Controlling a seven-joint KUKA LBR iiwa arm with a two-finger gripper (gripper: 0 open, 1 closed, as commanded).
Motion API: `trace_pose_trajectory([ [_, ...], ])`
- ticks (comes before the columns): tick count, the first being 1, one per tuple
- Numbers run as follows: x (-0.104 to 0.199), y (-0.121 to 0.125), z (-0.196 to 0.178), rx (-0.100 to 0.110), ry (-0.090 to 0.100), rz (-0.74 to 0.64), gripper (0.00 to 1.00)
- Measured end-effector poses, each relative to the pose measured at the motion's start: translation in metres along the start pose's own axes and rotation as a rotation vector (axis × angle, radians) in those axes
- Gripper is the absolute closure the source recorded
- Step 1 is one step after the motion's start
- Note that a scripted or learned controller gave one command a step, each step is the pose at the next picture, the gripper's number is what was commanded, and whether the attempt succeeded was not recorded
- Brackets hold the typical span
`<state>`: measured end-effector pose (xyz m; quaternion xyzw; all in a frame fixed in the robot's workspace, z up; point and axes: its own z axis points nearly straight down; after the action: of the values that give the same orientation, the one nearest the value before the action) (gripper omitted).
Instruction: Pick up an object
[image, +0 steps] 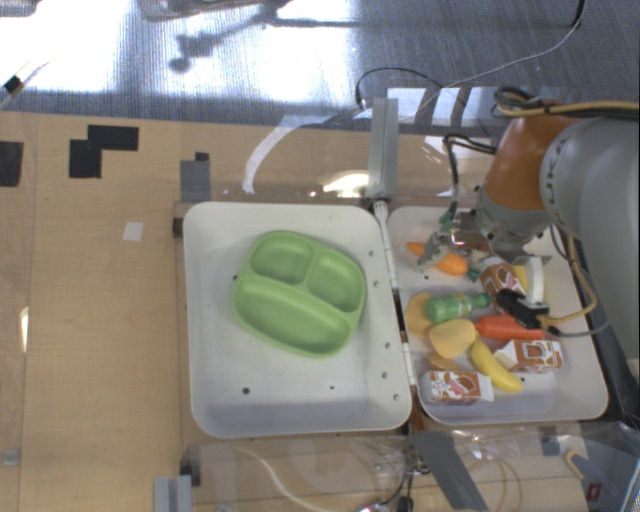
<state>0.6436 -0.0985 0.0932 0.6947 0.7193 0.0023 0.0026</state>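
One gripper (447, 250) low in the right bin (585, 400), at its far left part, hanging off the grey arm (590, 170) with the orange band (520, 150); finger state can't be told, too small and cluttered, and nothing is clearly seen pinched. Tip sits right at a small orange carrot-like piece (453, 266), touching or just over it, can't say which; another small orange bit (415, 249) just to its left. Likely target is that orange piece. Outward: green bottle (455, 305) lying on its side, yellow rounded item (452, 338) just below it, red-orange carrot (510, 328), banana (495, 366), two small cartons (455, 386) (532, 353) near the front. All packed close, some touching. Left bin (215, 400) holds a green divided plate (300, 292), well apart from the action. To do the step well: centre the fingers across the short width of the orange piece, go fully down to the bin floor, close before lifting, lift straight up. Risk: piece is small and rounded, may squirt out or roll toward the bottle.
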Motion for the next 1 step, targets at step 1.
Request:
trace_pose_trajectory([
  [1, 0.0005, 0.0004, -0.0108, 0.001, 0.0, 0.0, 1.0],
])
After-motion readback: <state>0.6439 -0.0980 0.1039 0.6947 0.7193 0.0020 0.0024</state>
